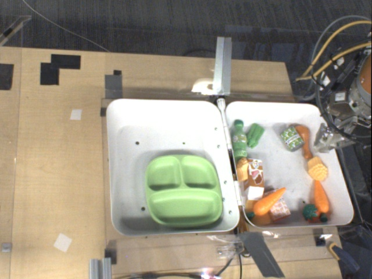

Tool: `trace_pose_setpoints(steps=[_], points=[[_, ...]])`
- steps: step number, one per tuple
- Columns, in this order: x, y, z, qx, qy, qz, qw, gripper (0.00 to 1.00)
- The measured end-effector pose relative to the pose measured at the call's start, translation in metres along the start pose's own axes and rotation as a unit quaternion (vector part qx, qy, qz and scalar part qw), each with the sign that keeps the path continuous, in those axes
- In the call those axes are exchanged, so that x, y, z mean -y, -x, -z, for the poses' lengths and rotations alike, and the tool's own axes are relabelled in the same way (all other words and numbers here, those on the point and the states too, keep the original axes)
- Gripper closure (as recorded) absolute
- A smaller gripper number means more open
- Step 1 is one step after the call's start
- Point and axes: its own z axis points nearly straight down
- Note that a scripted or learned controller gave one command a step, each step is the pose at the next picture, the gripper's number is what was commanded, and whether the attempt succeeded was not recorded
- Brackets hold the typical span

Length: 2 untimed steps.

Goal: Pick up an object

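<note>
The right bin (273, 112) holds several toy foods. A green bottle (237, 136) and a green pickle (254, 135) lie at its left. A green-and-white packet (290, 137) sits beside an orange stick (303, 142), with a yellow ridged piece (317, 169) just below. Two carrots (268, 201) (321, 197), a small printed box (254, 173) and a red-and-white packet (281, 210) lie toward the front. My gripper (327, 138) hangs at the bin's right rim, just right of the orange stick, with nothing seen held in it.
The left bin (125, 156) holds a green divided plate (183, 189). A metal post (222, 65) stands behind the divider between the bins. Cables and the arm's wrist (349, 92) crowd the upper right. Bare wooden bench lies to the left.
</note>
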Motion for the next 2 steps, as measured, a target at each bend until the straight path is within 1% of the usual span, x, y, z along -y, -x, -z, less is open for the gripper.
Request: trace_pose_setpoints(steps=[1,2], points=[[0.0768,0.072,0.0122,0.002,0.005,-0.036,0.9993,1.0],[0.0772,0.0684,0.0124,0.001,0.005,-0.038,0.9992,0.0]])
